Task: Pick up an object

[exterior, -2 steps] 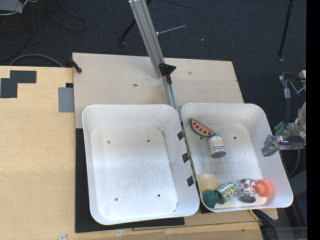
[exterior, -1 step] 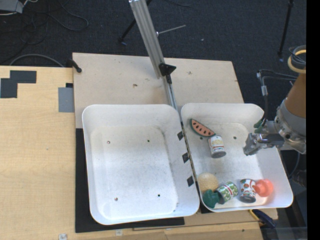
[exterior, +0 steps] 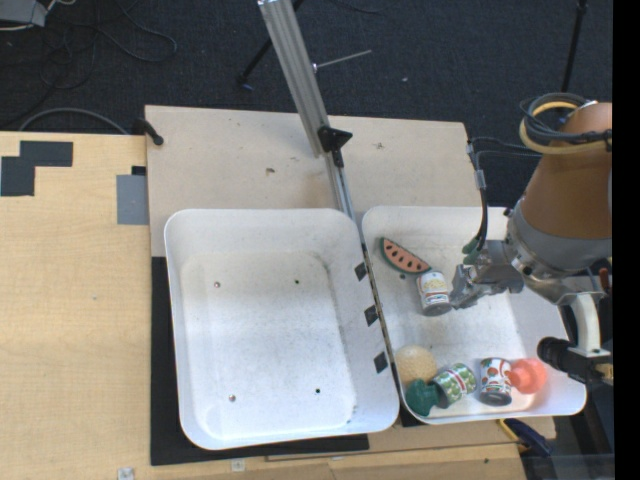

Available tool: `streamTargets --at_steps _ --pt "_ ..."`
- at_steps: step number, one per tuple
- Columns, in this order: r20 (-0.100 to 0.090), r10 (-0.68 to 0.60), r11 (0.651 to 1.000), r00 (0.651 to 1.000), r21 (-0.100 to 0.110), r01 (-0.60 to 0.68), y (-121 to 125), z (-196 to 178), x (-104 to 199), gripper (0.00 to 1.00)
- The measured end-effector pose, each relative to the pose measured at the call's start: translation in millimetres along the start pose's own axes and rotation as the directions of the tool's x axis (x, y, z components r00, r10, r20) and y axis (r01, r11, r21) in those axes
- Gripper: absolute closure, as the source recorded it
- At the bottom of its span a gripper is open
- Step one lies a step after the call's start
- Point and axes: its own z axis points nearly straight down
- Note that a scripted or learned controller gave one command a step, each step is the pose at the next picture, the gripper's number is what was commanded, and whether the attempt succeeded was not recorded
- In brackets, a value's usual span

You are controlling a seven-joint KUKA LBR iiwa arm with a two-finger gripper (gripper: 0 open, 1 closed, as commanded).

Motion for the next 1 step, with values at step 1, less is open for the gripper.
streamTargets --at_steps 1 --pt "0.001 -0.001 1.000 1.000 -0.003 0.001 10.9 -2.4 47.1 1.00"
